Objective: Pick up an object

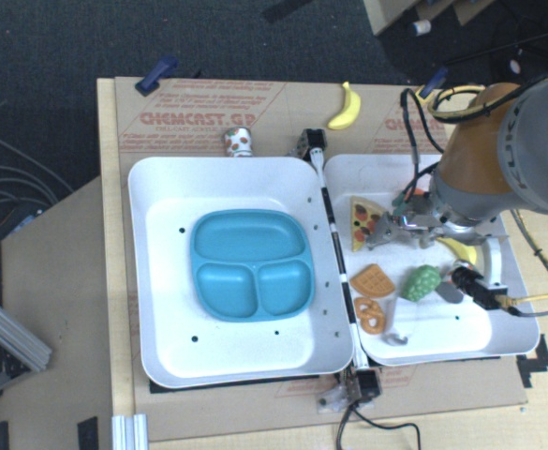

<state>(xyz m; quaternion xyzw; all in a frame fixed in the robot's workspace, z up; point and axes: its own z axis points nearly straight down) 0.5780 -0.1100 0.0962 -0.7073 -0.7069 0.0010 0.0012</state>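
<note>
So the table (208, 111) is a tan board with red lettering, and two shallow white bins sit side by side on it. The left bin (152, 251) has a blue divided plate (251, 262) sitting in the middle. The arm (498, 148), grey with its orange band, comes in from the right and hangs over the right bin (423, 345). Its gripper (395, 223) is low near the bin's upper middle, just beside a pizza slice (362, 221), but I honestly can't tell how the fingers stand. Also in the right bin: a green lumpy thing (422, 283), a tan cracker (373, 280), a pretzel (370, 315) and a yellow piece (461, 248) half under the arm. Outside the bins, a banana (345, 109) lies on the table up top.
</note>
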